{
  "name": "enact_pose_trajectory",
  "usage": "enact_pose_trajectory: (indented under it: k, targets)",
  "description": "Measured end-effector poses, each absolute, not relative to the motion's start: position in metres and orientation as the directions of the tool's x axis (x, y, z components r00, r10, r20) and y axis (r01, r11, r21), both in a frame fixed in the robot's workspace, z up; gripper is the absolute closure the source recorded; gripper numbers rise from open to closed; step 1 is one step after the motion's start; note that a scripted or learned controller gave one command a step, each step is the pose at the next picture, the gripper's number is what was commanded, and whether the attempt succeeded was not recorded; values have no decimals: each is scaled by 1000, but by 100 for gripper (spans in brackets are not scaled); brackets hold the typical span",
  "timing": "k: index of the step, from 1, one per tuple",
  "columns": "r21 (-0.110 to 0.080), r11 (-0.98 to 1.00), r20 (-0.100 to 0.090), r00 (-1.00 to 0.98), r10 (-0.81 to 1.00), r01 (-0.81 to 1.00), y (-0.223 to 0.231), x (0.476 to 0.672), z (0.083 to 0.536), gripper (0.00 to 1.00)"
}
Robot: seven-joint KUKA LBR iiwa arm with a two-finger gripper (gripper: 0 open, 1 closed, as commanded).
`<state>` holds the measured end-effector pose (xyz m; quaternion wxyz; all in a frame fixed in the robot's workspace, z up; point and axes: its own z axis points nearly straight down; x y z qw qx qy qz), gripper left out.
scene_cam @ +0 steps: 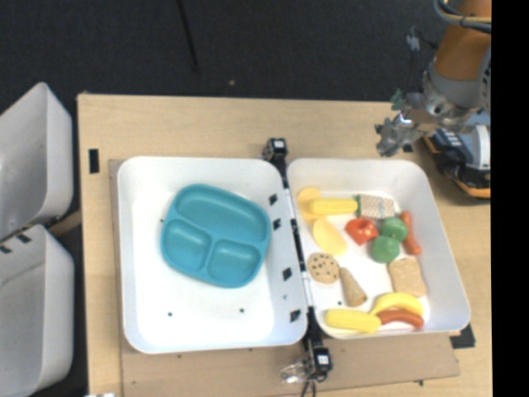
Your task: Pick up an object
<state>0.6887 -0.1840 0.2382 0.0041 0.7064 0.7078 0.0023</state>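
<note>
End effector (395, 132) above right white plastic bin (442, 222), finger state unclear, probably empty; crowded toy food risks glancing grasp off round green vegetable (385, 249)

At the upper right of the frame the arm (459, 52) is hanging over the bench (207, 122), its gripper (395, 132) hovering just beyond the right bin's (442, 246) far rim. That bin is holding toy food: a cookie (323, 267), a corn cob (353, 320), a banana (398, 304). A blue tray (216, 235) is lying in the left bin (140, 304).
</note>
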Motion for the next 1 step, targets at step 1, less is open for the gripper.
enact_pose_trajectory:
  k: [1]
  targets:
    - [3,3,-2,-3,1000,1000,-185,689,241,100]
